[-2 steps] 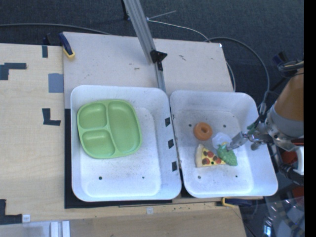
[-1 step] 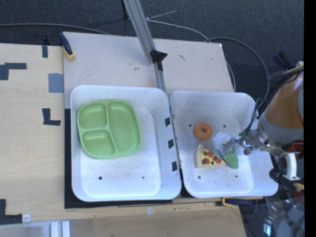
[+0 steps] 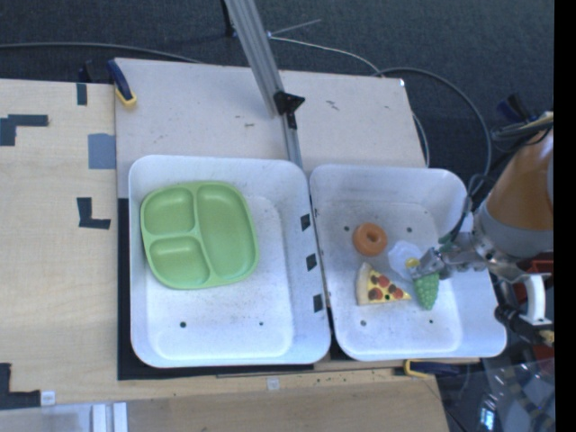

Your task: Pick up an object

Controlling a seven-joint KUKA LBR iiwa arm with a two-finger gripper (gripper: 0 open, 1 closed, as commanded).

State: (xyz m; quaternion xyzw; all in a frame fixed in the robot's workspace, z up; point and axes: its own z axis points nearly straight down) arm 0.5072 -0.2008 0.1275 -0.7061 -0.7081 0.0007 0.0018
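Gripper (image 3: pixel 430 266): lowered in right bin (image 3: pixel 450 187), jaw state not discernible | green toy (image 3: pixel 427 290): judged light, soft | hold advised across its middle.

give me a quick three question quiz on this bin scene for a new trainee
1. True or false: the green divided plate lies in the left bin.
2. Which item lies nearest the hand? A) orange ring B) pizza slice toy C) green toy
3. How many compartments does the plate have?

Key
1. True. It sits in the upper part of the left bin.
2. C. The green toy lies just below the hand in the right bin; whether it is gripped cannot be told.
3. Three: one long one and two smaller ones.
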